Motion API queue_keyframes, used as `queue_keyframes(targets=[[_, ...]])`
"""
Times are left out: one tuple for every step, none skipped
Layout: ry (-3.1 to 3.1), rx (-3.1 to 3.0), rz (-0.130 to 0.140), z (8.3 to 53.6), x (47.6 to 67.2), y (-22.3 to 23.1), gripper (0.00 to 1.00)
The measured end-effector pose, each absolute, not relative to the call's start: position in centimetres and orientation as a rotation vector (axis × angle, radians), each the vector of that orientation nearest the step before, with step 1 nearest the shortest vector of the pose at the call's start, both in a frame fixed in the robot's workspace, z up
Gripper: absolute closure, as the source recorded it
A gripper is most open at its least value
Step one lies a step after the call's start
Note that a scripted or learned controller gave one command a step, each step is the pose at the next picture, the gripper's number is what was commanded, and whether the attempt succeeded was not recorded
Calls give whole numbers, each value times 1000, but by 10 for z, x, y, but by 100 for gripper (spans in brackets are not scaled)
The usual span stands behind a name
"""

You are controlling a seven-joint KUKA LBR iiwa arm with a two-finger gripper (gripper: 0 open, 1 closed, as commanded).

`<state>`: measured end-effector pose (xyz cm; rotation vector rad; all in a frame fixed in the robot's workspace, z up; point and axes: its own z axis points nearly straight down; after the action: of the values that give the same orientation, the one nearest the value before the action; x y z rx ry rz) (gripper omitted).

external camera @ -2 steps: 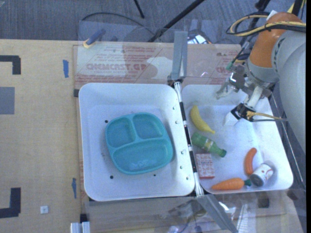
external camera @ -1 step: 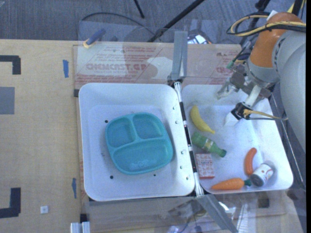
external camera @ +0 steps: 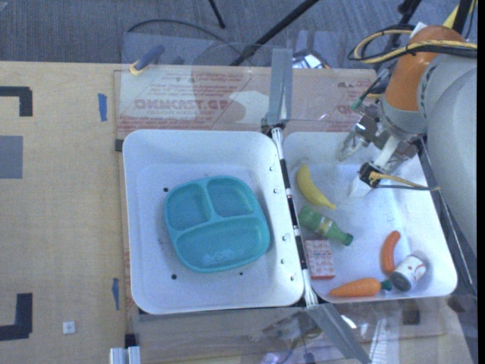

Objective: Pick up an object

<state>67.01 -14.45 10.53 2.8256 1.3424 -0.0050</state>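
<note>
No object is picked. Six loose items lie in the right bin [external camera: 364,237], all on its floor:
- yellow banana [external camera: 313,186] at the left side, just beside the divider between the bins, running far-left to near-right
- green bottle [external camera: 324,227] on its side just near of the banana, cap pointing right
- small red-and-white box [external camera: 319,258] flat, just near of the bottle, against the left wall
- orange carrot [external camera: 356,287] along the near wall, green end pointing right
- small white can with red and black marks [external camera: 408,272] on its side, near right corner, just beside the carrot's green end
- red-orange sausage-shaped piece [external camera: 389,250] just far-left of the can

End effector [external camera: 371,154] hangs over the far right part of the right bin, spread, nothing between its tips. It is right of and beyond the banana, apart from it and well apart from the near-wall items. The orange band sits above it, and the grey arm comes in from the right.

Left bin [external camera: 136,158] holds a teal divided plate [external camera: 217,223], flat, roughly centred. Both bins sit touching side by side on the pale worktop [external camera: 61,203].
</note>
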Motion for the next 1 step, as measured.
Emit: queue_keyframes(targets=[[1655,2669,7,122,616,-92,0]])
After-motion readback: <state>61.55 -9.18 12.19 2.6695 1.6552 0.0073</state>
